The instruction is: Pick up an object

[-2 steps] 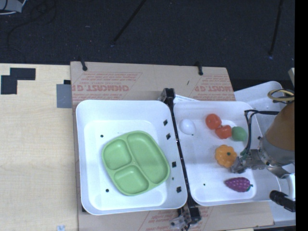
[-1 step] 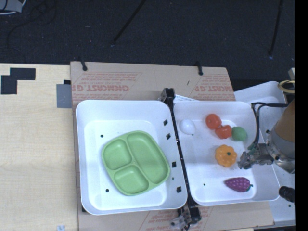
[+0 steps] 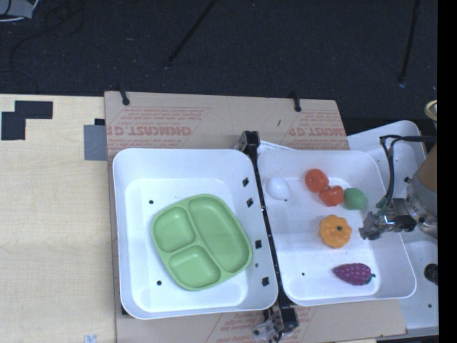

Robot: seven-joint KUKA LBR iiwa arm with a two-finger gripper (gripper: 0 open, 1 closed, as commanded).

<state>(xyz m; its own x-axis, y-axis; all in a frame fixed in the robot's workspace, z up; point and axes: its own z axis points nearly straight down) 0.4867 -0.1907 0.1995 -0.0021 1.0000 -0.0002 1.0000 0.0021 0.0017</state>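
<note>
An orange pumpkin-shaped toy [image 3: 335, 231] is sitting in the right bin [image 3: 314, 291], a little right of that bin's middle and nearest of all the pieces to the gripper [image 3: 373, 229]. The gripper is reaching in over the bin's right edge, level with the pumpkin and just beside it, not touching it as far as I can see. The fingers are dark and small from here, and I cannot tell how far apart they are standing; nothing is showing between them.

Toward the bin's far right corner, a red tomato-like piece [image 3: 316, 179] and a smaller red piece [image 3: 331, 195] are lying against each other, with a green round piece [image 3: 355, 199] just beside them on the right. A white egg-shaped piece [image 3: 278, 187] is resting near the bin's far left corner. A purple bunch of grapes [image 3: 353, 273] is lying near the front right corner.

In the left bin [image 3: 136, 184], a light green divided plate [image 3: 201, 241] with three compartments is lying tilted across the middle. Both bins are sitting side by side on a brown cardboard sheet [image 3: 214, 123].
</note>
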